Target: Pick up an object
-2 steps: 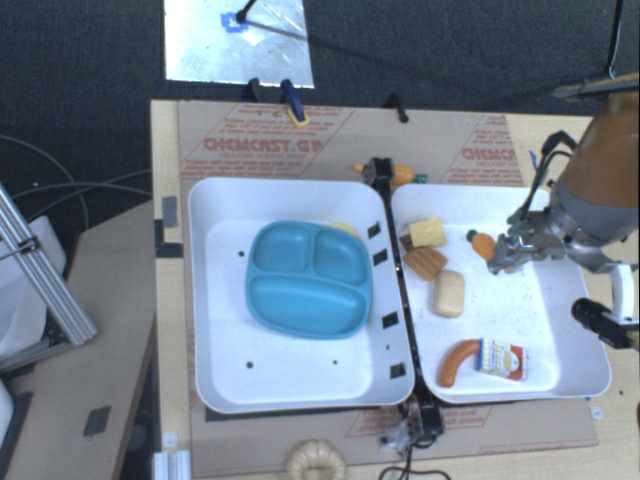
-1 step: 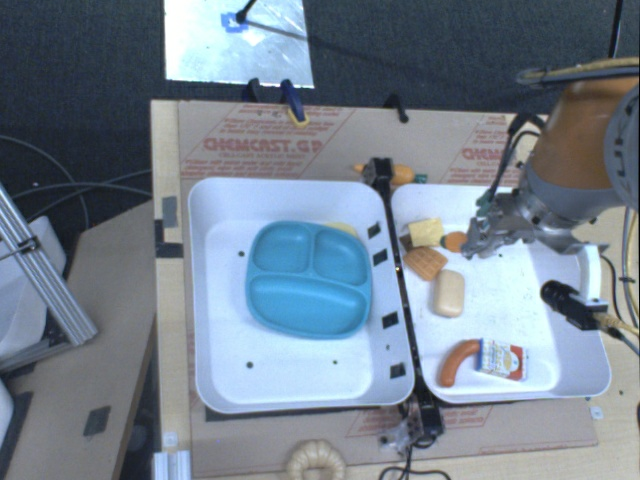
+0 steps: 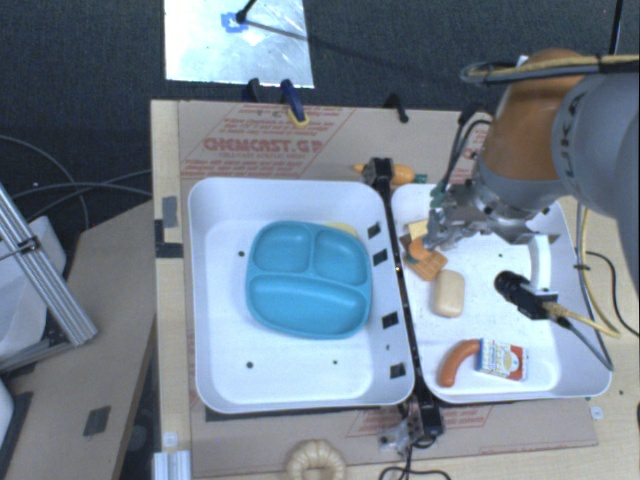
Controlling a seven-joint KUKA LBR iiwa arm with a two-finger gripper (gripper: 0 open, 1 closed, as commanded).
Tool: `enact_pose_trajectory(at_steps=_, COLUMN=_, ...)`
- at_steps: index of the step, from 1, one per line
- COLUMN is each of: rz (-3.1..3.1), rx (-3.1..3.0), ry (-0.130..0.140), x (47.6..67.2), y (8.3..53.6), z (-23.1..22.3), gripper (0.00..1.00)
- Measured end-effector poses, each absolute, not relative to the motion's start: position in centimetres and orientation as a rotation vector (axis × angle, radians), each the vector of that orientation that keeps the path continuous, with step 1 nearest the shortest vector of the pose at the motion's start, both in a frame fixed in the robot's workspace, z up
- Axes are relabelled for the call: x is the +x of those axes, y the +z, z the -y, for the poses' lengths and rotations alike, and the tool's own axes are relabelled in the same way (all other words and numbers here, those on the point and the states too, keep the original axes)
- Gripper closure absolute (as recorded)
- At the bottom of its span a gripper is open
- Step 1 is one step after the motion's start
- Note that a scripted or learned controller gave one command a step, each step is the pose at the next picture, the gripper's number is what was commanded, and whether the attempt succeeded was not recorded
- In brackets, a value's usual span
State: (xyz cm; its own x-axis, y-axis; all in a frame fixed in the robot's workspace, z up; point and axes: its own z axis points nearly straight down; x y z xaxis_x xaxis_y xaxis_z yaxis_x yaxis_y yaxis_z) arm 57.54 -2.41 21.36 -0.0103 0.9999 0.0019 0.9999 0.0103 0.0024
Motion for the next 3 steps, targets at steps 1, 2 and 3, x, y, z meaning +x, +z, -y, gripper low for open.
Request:
enact_pose_trajectory(at_steps=1, rz=-2.233, rx=2.209, ry=0.006, x=58.8, y=21.2, z=-2.8, gripper=1.00)
enact_pose_trajectory(at_steps=2, rz=-2.231, rx=2.210, ry=0.008, x=62.3, y=21.5, z=-7.8, gripper=1.00)
enact_pose_trajectory(at_steps=3, rz=-2.229, rx=2.213, ry=0.004, x=63.2, y=21.5, z=-10.2, gripper=1.00)
